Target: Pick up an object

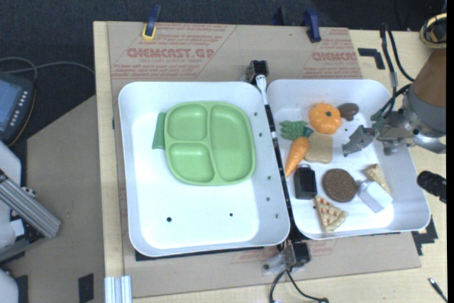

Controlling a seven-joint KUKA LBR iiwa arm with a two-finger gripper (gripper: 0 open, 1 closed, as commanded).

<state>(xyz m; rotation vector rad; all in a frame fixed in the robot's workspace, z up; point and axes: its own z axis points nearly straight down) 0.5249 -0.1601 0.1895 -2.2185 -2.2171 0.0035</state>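
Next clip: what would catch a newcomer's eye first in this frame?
The green divided plate stands out, lying alone in the left bin. Next comes the right bin with its clutter of toy food: an orange near the top and a carrot slanting below it. The tool reaches in from the right, above that bin's upper right part.

Green plate (pixel 210 142) in left bin (pixel 138 174), gripper (pixel 357 140) over right bin (pixel 408 213)

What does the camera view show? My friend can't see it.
A robot gripper hangs over the right white bin, above toy food: an orange, a carrot and a brown cookie. The left bin holds a green divided plate.
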